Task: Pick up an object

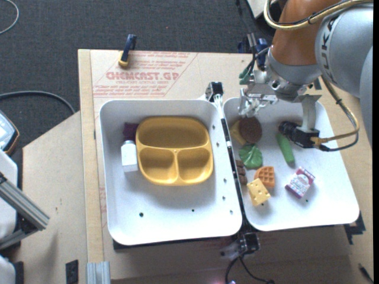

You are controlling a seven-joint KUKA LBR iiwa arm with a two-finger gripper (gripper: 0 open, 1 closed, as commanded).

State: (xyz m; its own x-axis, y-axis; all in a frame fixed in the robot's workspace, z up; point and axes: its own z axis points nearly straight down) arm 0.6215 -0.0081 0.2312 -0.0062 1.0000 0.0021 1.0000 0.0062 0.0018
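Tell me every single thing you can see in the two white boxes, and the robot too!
left bin: 1, white, left half of bench
right bin: 1, white, right half of bench
divided tray: 1, yellow, left bin
small bottle: 1, white, left of tray
dark red item: 1, mostly hidden, behind the bottle
round patty: 1, dark brown, right bin top left
leaf: 1, green, below patty
waffle: 1, orange, right bin middle
cheese: 1, yellow, below waffle
long vegetable: 1, green, right of patty
packet: 1, pink, right bin right side
arm: 1, grey with orange band
end effector: 1, above patty
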